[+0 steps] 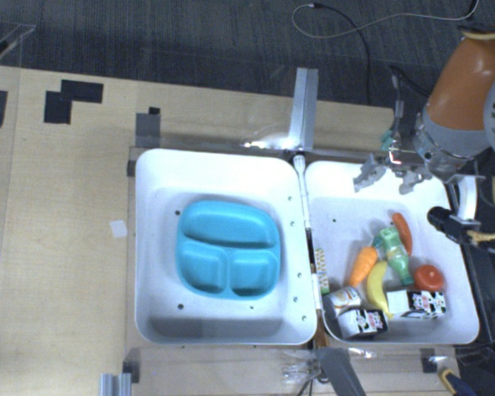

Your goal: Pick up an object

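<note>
My gripper (389, 178) hovers over the back edge of the right bin (338, 198), its two grey fingers spread apart with nothing between them. In front of it lies a cluster of toy food: a red-orange chili (403, 231), a green bottle-like item (391, 249), an orange carrot (362, 265), a yellow banana (378, 287) and a red tomato (429, 277). Two black-and-white cartons (425, 303) (363, 322) and a small can (342, 301) rest along the bin's front.
The left bin (155, 230) holds a blue divided tray (227, 248). A metal post (304, 113) rises behind the seam between the bins. Cables trail across the dark floor at the back.
</note>
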`<state>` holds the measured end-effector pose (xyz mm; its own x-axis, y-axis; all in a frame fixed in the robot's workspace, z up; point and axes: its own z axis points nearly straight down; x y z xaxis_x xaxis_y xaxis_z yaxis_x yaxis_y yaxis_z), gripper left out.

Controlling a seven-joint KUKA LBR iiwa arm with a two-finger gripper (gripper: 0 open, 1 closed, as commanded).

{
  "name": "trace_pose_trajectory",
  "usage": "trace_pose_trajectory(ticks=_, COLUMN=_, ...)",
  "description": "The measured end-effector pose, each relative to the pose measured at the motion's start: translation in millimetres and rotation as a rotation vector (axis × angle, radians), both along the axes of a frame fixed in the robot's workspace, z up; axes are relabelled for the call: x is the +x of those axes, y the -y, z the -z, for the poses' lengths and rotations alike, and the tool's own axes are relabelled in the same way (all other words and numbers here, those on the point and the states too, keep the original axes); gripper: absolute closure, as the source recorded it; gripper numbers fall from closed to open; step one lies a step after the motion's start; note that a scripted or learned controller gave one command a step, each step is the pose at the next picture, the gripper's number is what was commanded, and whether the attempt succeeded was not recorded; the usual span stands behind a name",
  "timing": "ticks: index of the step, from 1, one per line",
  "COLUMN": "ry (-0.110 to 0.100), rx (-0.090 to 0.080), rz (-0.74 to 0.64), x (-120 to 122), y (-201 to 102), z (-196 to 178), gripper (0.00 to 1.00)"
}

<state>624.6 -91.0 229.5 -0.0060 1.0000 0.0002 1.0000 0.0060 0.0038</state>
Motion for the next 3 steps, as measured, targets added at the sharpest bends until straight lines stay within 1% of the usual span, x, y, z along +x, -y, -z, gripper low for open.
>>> trace_pose_trajectory(ticks=1, ry=0.000, rx=0.001, rz=0.185, x=-86, y=-7, z=8, gripper=0.00)
trace_pose_trajectory(ticks=2, ry=0.000, rx=0.000, rz=0.147, x=-122, y=30, z=46, gripper=0.00)
trace_pose_trajectory(ticks=3, ry=0.010, rx=-0.001, rz=-0.017, x=-87, y=27, z=140, gripper=0.00)
